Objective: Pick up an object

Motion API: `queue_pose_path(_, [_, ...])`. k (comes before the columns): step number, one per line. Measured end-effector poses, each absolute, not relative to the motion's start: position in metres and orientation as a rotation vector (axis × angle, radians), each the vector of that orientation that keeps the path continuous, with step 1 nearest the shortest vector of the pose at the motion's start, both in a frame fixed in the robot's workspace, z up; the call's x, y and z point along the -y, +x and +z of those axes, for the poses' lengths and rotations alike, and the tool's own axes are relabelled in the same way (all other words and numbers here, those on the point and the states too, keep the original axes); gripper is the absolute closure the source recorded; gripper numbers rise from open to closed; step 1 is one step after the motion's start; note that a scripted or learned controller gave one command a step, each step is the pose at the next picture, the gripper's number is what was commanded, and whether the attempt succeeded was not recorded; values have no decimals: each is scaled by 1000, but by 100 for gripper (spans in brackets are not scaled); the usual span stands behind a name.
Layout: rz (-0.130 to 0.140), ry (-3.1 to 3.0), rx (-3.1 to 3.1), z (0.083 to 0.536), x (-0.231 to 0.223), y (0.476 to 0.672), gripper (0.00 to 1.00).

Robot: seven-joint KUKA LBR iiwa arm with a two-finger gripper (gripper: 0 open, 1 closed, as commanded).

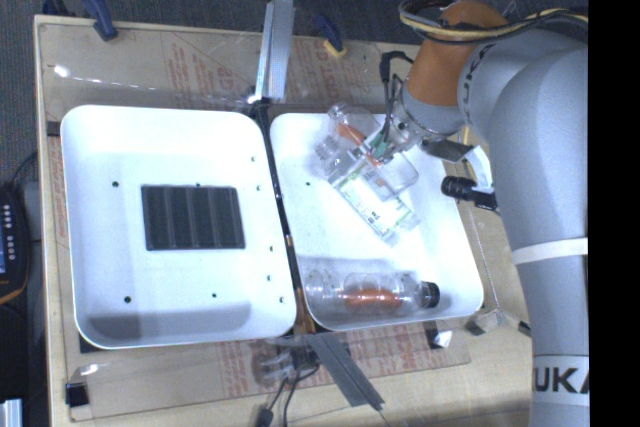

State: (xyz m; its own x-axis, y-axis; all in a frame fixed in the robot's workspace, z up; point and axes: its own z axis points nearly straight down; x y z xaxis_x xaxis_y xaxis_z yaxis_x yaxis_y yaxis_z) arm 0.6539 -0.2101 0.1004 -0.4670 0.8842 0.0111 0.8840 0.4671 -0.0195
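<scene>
From my remote station, the fixed overhead camera looks down on two white bins side by side. The left bin (100, 165) holds a dark ribbed rectangular pad (193, 217) near its middle. In the right bin (455, 260), a clear plastic bottle (368, 293) with a dark cap and orange contents lies on its side along the near wall. Further back in that bin I see a cluster of clear plastic items (365, 177), including a transparent package with a green-and-white label. The grey arm (530, 135) reaches in from the right, its orange band above the wrist, and the gripper (385, 143) sits down among the clear items; whether it is spread or pinching anything, I cannot tell.
</scene>
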Motion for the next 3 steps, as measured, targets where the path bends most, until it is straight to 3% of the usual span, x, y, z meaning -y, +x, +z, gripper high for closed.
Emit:
queue_pose_path(1, [17, -1612, 2674, 100, 210, 654, 0])
queue_pose_path(2, [18, -1605, 2678, 111, 209, 655, 100])
queue_pose_path(3, [2, -1673, 2659, 185, 131, 657, 100])
